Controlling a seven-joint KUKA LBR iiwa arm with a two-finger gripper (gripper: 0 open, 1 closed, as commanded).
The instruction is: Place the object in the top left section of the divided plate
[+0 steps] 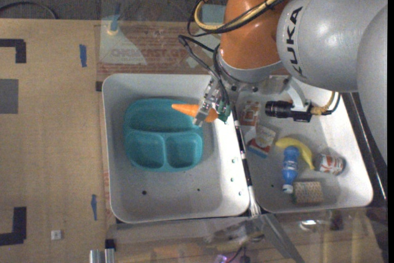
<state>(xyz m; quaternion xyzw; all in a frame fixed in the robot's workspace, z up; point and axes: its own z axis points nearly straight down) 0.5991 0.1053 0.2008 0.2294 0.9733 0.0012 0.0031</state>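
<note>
A teal divided plate point(136, 135) lies in the left bin, with one long section at the far side and two small sections at the near side. An orange carrot point(184, 109) hangs over the plate's far right corner, pointing left across the long section. My gripper point(207, 111) reaches down from the right and is shut on the carrot's thick end, over the plate's right rim. The grey and orange arm hides the space behind the gripper.
The left bin point(178, 197) holds the plate. The right bin point(345, 194) contains a banana point(297, 147), a blue bottle point(290, 167), a red can point(330, 163), a brown block point(307, 191) and a small carton point(262, 138).
</note>
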